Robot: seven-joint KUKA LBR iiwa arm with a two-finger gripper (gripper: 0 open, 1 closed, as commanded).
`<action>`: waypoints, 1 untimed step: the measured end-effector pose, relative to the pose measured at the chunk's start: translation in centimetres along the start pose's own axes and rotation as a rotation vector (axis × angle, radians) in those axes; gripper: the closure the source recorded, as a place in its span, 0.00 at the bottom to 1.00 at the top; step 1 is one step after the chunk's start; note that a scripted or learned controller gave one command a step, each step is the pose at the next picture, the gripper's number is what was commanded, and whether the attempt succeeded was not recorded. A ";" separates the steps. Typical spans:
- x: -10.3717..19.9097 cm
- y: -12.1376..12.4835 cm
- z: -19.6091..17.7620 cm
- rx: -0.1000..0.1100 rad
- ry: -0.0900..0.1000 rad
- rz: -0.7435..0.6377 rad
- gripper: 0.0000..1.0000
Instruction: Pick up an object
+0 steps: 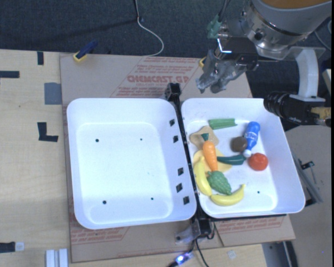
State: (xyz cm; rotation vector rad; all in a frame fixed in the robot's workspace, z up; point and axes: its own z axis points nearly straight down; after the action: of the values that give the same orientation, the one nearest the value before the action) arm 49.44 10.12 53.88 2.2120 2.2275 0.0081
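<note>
The claw (214,82) is hanging beyond the right bin's (278,204) far rim, gripping nothing visible; how wide it is parted I cannot tell. The carrot (210,155) and banana (229,197) are lying piled in that bin, awaiting a pick

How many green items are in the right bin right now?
3: a green pod near the bin's far side, a dark green piece mid-bin, a leafy green one on the banana. Others may be hidden.

A blue plastic bottle with a white cap (251,134) lies tilted beside a round red tomato (258,161). An orange carrot (210,155) rests across a curved yellow banana (227,198), all in the right bin.
</note>
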 end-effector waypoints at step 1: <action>-1.2 7.3 0.6 0.004 -0.004 0.008 1.00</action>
State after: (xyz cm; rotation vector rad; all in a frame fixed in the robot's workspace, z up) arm 56.72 8.98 53.36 2.2210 2.2184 -0.0014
